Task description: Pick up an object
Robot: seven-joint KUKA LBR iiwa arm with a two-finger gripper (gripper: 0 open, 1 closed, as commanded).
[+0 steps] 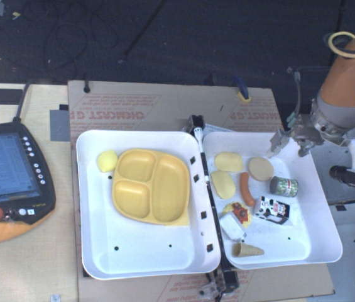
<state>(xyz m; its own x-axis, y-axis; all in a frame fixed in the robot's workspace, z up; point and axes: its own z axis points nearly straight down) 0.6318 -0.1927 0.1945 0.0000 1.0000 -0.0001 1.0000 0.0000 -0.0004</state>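
Observation:
My gripper (pixel 290 145) hangs over the far right corner of the right bin (pixel 325 241), open, with nothing between its fingers. Just below and left of it lies a round tan disc (pixel 261 168). A green can (pixel 284 185) lies on its side in front of the gripper. Also in this bin are two pale yellow pieces (pixel 229 162) (pixel 223 184), an orange sausage (pixel 247 189), a black-and-white packet (pixel 271 210), a small red and yellow toy (pixel 240 212) and a tan cone (pixel 247 250).
The left bin (pixel 95 244) holds a yellow divided plate (pixel 151 185) and a small yellow ball (pixel 107 161). A black ridge (pixel 203 187) separates the bins. A control pendant (pixel 7 175) lies on the bench at far left.

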